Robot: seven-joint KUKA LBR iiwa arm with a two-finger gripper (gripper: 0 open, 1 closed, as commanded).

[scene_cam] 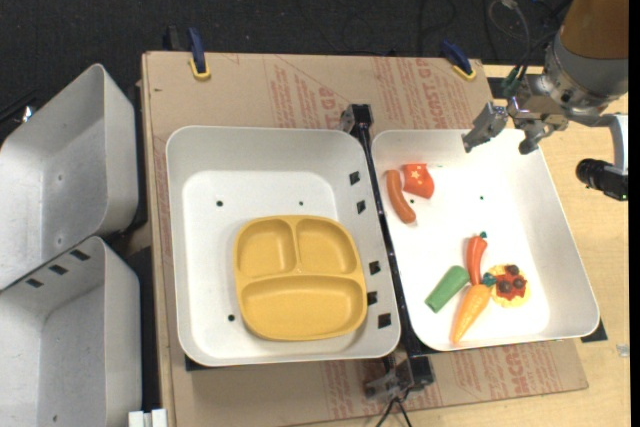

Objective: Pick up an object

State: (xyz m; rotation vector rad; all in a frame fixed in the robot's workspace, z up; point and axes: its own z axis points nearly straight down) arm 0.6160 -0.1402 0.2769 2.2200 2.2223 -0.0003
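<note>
We count two shallow white bins side by side on the table [300, 80], which is covered with a brown board. The left bin [200, 165] holds one thing: a yellow divided plate [299, 277] with three compartments, lying flat toward the near side. The right bin [540, 205] holds six toy foods. Near its far left corner lie a red-orange sausage [400, 196] and, just beside it on the right, a red tomato-like piece [419, 180]; the two look to be touching or nearly so. Toward the near side we see a second cluster: one green pickle-like piece [447, 288], one small red chili [476, 256] with a green stem, one orange carrot [470, 308], and one yellow piece topped with red and dark bits [510, 284], all close together, the carrot touching the yellow piece. The gripper [507, 127] hangs over the far edge of the right bin, well apart from both clusters. Its two fingers [481, 131] are spread open with nothing between them. At the left of the view, off the table, we count two more white bins [70, 215], tilted.
</note>
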